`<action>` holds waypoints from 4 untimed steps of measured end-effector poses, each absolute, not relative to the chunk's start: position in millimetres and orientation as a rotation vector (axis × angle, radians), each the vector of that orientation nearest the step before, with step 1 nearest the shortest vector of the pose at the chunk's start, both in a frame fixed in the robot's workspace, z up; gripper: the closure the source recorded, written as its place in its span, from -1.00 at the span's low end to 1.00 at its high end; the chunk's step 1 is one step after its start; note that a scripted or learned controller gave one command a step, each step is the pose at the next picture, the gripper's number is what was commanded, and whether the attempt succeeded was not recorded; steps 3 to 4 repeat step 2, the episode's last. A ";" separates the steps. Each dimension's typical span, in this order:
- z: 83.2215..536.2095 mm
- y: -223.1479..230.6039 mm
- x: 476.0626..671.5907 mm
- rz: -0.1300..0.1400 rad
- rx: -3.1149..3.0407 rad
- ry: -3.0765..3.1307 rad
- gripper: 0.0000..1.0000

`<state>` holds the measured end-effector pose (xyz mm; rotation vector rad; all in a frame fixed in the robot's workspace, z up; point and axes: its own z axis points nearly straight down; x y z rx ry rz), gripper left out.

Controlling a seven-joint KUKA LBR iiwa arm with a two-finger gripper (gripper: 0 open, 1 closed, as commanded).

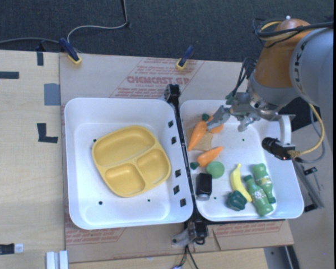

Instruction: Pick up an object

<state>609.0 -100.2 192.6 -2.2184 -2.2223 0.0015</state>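
Arm [294, 60] is seen reaching in from the right, grey body with the orange band bulging up near the top right corner, and the wrist is bent down over the back part of the right bin [285, 203]. Gripper [233, 115] is hung over that bin's far left area, and its two fingers are spread apart with nothing caught between them, so it counts as open. One fingertip is placed right by the top of a carrot [196, 134], which is laid at a slant against the bin's left wall; whether it's actually touched can't be told from up here. A small orange piece [215, 126] is seen just under the gripper, too.

Rest of the right bin is pretty crowded. A second carrot [210, 154] is laid below the first one, with a green round thing [215, 169] just beside its lower end. A black block [204, 185] is parked near the front left. A banana [238, 184] is stood almost upright in the picture, a dark green pepper-like item [236, 200] is tucked at its lower end, and a green bottle [261, 190] is laid to its right, close to touching.

Left bin [78, 150] is occupied by a yellow divided plate [131, 160], turned at an angle, well apart from the arm.
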 end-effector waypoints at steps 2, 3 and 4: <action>95.6 -98.9 651.4 0.010 -2.208 -2.215 1.00; 95.6 -98.9 651.4 0.010 -2.208 -2.215 1.00; 95.6 -98.9 651.4 0.010 -2.208 -2.215 1.00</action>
